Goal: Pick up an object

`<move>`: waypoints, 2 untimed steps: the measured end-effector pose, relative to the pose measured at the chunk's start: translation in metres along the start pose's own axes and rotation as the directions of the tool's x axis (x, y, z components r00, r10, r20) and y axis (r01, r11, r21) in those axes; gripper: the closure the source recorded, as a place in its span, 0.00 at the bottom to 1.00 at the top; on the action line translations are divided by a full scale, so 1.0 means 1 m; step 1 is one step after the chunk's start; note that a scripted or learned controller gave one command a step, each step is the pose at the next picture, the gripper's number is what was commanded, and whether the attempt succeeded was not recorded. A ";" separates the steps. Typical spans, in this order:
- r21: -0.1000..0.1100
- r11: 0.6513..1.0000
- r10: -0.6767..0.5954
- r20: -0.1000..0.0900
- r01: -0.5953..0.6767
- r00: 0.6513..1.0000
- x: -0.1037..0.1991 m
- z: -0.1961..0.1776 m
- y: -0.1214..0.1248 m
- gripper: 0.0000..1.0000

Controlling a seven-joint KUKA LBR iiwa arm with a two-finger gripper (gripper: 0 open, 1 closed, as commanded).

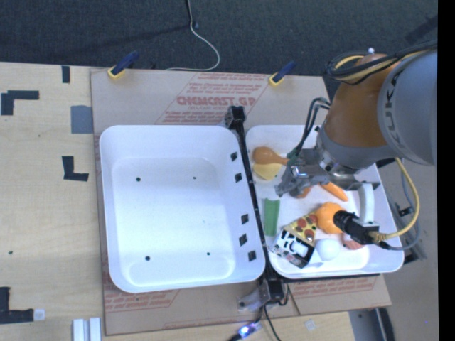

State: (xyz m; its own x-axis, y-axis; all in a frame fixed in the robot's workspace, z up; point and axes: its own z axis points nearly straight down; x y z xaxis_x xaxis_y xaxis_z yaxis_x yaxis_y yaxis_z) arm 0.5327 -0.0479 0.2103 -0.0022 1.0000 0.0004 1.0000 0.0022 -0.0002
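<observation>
Claw [293, 183]: low in the right bin [380, 261]; I cannot tell its state.
Toys: I see a yellow pear [266, 170], green block [271, 216] and orange ball [328, 216] there.
Hidden: my arm [362, 112] covers the bin's far corner.

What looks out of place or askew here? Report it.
Nothing looks spilled or damaged. All the objects are crowded into the right bin, with the pizza-print box lying tilted near its front. The pincer hangs above them.

Right bin [384, 261] contents: tan pear-shaped toy [266, 162], green block [271, 216], orange ball [328, 216], white egg [328, 249], patterned box [296, 240], lying clustered.
</observation>
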 end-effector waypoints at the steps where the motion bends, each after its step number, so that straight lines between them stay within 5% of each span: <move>1: 0.003 1.000 -0.003 0.000 0.003 1.000 0.045 0.028 0.020 1.00; 2: -0.016 1.000 -0.003 0.002 0.003 1.000 0.047 -0.056 0.141 1.00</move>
State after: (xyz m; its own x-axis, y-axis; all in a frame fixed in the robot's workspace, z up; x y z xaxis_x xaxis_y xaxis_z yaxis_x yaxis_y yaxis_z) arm 0.6736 -0.0006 0.2662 -0.0053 1.0000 -0.0019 0.9999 0.0053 0.0154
